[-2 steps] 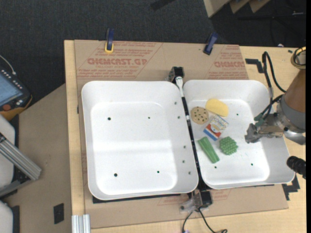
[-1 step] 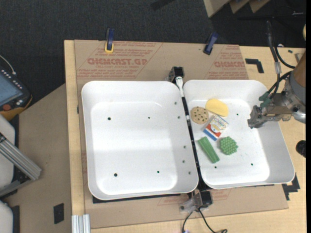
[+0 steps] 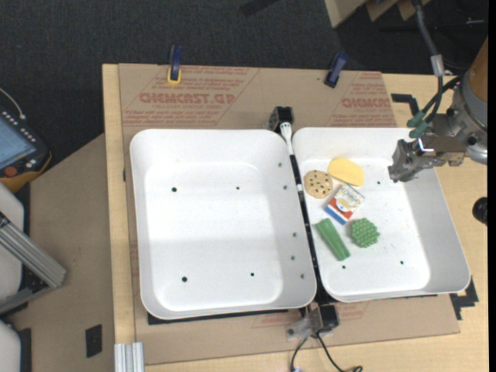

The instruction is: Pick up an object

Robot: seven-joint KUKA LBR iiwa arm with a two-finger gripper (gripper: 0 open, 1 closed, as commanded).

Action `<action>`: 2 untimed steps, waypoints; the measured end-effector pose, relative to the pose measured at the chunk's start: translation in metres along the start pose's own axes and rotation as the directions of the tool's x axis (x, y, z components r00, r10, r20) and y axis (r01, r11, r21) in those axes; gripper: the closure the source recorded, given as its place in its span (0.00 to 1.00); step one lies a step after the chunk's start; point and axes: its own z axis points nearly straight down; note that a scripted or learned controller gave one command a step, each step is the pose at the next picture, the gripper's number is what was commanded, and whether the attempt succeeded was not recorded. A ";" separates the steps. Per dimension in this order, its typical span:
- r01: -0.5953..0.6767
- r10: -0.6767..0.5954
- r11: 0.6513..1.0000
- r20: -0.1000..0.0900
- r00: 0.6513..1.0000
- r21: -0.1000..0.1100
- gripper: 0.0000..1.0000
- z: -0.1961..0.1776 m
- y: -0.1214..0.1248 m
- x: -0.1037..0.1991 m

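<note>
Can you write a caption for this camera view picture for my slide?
Robot hand hovers over the right bin beside toy foods.

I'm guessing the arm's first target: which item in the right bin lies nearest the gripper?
The yellow wedge. It lies at the top of the cluster, closest to the gripper; the cookie, small carton and two green pieces lie farther away.

The arm point(image 3: 474, 107) enters as a pale grey rounded casing, with a sliver of orange at its upper edge. Black cables point(image 3: 431, 60) loop down beside it, and a green one point(image 3: 422, 117) is bunched at the wrist. Below sits the gripper point(image 3: 403, 165), a boxy block of dull grey metal with a dark underside and small white patches.
</note>
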 end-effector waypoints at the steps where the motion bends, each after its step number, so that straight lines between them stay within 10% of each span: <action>1: -0.005 0.005 1.000 -0.001 1.000 0.016 1.00 0.053 -0.002 0.040; 2: -0.001 0.001 1.000 -0.001 1.000 0.006 1.00 0.019 0.000 0.096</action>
